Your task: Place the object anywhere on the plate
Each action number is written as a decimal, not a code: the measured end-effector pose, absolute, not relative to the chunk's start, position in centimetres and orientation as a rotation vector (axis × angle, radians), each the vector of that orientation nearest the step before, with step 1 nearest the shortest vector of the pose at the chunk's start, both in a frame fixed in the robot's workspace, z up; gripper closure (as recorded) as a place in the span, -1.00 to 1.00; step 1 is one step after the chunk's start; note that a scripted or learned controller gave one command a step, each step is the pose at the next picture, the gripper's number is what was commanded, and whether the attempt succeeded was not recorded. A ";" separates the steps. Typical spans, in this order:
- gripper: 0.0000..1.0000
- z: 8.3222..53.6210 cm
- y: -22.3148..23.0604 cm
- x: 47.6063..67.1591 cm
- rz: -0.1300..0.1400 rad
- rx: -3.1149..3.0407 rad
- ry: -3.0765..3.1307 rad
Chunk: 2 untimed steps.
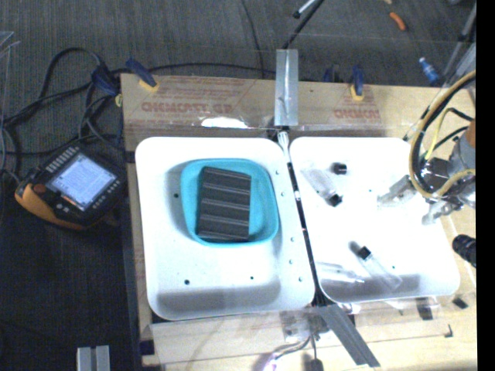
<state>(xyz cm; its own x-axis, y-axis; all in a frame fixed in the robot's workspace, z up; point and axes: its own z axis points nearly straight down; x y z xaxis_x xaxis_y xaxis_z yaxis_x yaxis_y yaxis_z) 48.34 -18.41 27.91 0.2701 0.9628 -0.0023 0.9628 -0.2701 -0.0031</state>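
I see a wooden bench (232,103) on a dark carpeted floor (155,14), with cables and a lit handheld controller (73,184) lying off to the bench's left. Two white bins sit side by side, edges touching down the middle. The left bin (162,284) holds one blue plate (267,207), and one dark ribbed block (224,202) already lies flat on it, near the plate's centre and within its rim. The right bin (433,277) holds three small clear vials with black caps: one (321,176) near the upper left, one (331,199) just below it, one (370,258) lower down. Its middle is bare. The gripper (418,199) hangs over the right bin's right edge, fingers spread apart, nothing between them, well apart from the block.
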 end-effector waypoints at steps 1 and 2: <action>-1.00 30.6 -20.0 48.4 0.005 -2.590 -1.777; -1.00 30.6 -14.9 48.3 0.007 -2.702 -1.597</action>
<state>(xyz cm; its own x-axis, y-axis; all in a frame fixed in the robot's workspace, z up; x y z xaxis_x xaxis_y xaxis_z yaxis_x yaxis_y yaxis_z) 48.35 -14.95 30.57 0.4824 0.8760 -0.0023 0.8760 -0.4824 -0.0046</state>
